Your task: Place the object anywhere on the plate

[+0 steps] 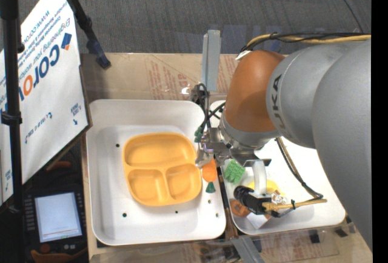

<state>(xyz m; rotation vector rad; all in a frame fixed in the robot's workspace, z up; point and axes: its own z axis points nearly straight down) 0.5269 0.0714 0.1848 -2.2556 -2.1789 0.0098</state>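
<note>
While partly covered by the grey arm (315,98), still easy enough to sort out both containers. On the left: left bin (109,219), white and shallow, holding a yellow-orange plate (159,153) with three compartments, one long at the far side and two smaller at the near side. Also in that bin, just off the plate's near right corner, a small dark green piece (210,187). On the right: right bin (321,210), carrying a bright green block (233,171) near its left wall, a yellow piece (271,186) further right, and an orange-brown piece (238,209) at the near left corner. Over the seam between the two bins, between plate and green block: a small orange object (209,172), directly beneath the gripper (208,162), right at the plate's right rim and not inside any compartment. Cannot tell whether gripped or merely lying below; cannot tell whether jaws apart or together, hidden under the wrist
</note>
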